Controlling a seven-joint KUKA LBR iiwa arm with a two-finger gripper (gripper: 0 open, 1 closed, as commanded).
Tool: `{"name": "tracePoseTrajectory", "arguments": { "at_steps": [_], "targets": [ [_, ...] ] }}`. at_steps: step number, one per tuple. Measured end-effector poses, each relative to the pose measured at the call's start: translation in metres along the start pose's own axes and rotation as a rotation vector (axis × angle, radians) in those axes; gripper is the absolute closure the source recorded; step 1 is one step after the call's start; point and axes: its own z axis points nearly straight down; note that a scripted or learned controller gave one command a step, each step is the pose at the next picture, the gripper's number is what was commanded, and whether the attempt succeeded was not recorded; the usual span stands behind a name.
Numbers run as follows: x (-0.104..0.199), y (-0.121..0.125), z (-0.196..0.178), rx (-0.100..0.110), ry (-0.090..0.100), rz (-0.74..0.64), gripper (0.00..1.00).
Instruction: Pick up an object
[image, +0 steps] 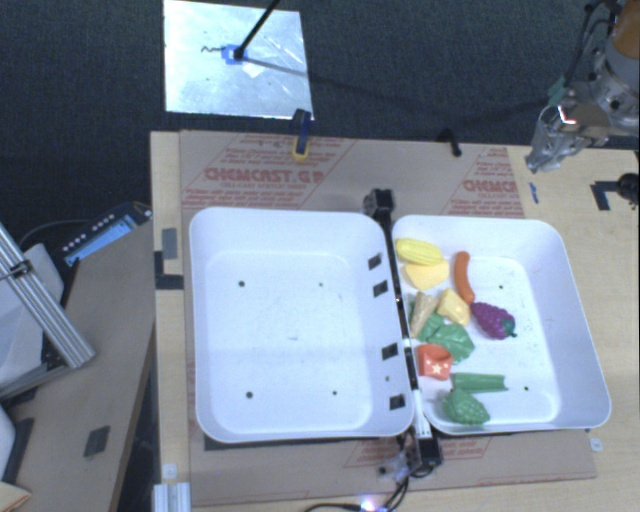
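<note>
Nearest the camera we find the worktop (300, 470), its front edge running along the bottom of the view, with a printed cardboard sheet (260, 170) lying beneath the two bins.

We record the left bin (215, 330) as the larger white surface, with a few small dark spots on its floor. The right bin (560, 330) sits touching it along a shared central edge fitted with small black clips.

All the toy food lies in the right bin, crowded toward its left wall. From largest to smallest we note: a yellow corn cob (419, 251) at the far end; green leafy pieces (445, 337) in the middle; a green bumpy item (465, 407) at the near end; a purple grape bunch (493, 319) to the right of the cluster; a green bean pod (479, 381) just above the bumpy item; a red-orange piece (434, 362) touching the leafy pieces; and an orange carrot-like stick (463, 276) beside the corn.

The end effector (556, 133) hangs at the upper right, beyond the far edge of the right bin and well apart from every item. We cannot tell whether it is open or closed; we see nothing held in it.
</note>
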Motion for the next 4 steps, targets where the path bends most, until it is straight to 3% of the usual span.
{"name": "tracePoseTrajectory", "arguments": {
  "at_steps": [1,2,3,4],
  "targets": [
    [0.068,0.008,-0.077,0.007,0.007,-0.013,1.0],
    [0.18,0.009,-0.174,0.005,0.01,-0.018,1.0],
    [0.205,0.006,-0.069,0.027,0.007,-0.009,1.0],
    [0.279,0.007,-0.115,0.012,0.01,-0.013,1.0]
  ]
}}
